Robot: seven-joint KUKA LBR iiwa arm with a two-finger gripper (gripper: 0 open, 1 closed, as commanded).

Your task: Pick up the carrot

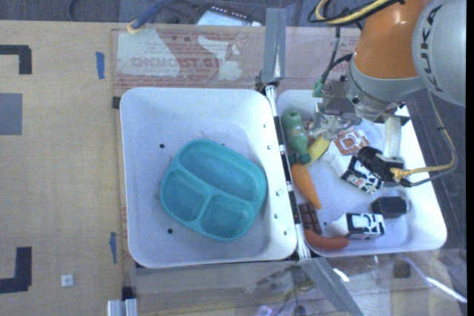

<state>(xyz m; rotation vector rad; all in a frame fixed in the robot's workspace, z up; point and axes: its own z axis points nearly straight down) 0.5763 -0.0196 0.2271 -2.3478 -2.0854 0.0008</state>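
Pale wooden table (59, 181) carries two shallow white bins side by side; the left bin (148, 115) holds a teal divided plate (214, 190). Over in the right bin (426, 222) the carrot (306, 185) lies against the left wall, pointing down the bin, just below a green item (297, 133) and a banana (319, 149). Above them hangs the pincer (331, 122) (how it is set, I cannot tell), apart from the carrot. A red pepper (326, 240) lies near the front edge.
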